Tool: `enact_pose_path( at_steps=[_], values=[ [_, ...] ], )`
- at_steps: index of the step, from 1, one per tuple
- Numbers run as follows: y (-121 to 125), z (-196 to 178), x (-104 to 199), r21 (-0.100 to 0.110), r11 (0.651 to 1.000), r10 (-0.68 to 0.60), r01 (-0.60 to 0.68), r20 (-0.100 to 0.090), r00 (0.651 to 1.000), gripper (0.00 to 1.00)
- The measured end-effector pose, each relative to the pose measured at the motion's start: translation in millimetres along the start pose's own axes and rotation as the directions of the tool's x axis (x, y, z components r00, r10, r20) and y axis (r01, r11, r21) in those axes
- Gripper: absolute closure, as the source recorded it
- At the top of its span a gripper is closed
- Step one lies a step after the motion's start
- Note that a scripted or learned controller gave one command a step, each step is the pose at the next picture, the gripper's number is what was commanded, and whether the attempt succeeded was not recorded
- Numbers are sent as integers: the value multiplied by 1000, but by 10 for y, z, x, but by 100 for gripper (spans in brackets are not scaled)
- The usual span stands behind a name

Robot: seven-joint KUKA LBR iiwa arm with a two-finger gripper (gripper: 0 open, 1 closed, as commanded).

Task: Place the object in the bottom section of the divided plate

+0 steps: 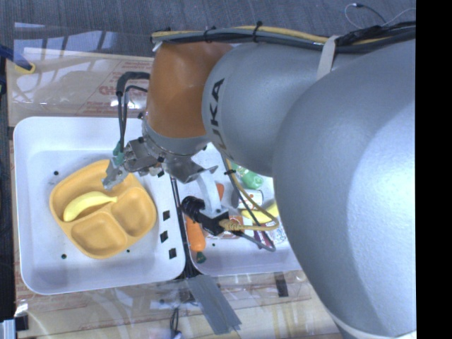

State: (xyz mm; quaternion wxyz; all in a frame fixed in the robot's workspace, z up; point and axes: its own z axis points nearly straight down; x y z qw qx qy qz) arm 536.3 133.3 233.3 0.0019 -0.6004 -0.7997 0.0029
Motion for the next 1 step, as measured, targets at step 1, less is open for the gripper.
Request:
enact_pose_path(
  at_steps=[1],
  values=[
    [44, 849, 106, 3, 983, -181, 181, -1, 983, 0]
  ],
)
